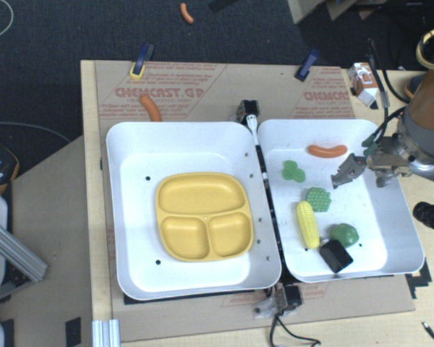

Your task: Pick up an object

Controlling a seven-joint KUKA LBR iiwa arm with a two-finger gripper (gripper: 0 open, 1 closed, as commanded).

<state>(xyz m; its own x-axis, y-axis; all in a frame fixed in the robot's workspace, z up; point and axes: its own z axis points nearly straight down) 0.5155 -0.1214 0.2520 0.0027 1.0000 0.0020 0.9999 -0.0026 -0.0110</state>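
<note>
The claw, fingers spread wide and empty, hovered over the right bin near the sausage; descent and closing looked next.

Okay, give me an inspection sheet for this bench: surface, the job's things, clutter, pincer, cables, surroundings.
Surface: bench bearing left bin and right bin.
Job's things: in the right bin, sausage, two broccoli pieces, corn, green ball, black block.
Clutter: yellow tray in the left bin; orange sausage on the bench.
Pincer: over the right bin, holding nothing visible.
Cables: black cable by the arm, wires at the front edge.
Surroundings: dark carpet; small orange piece on it.
</note>
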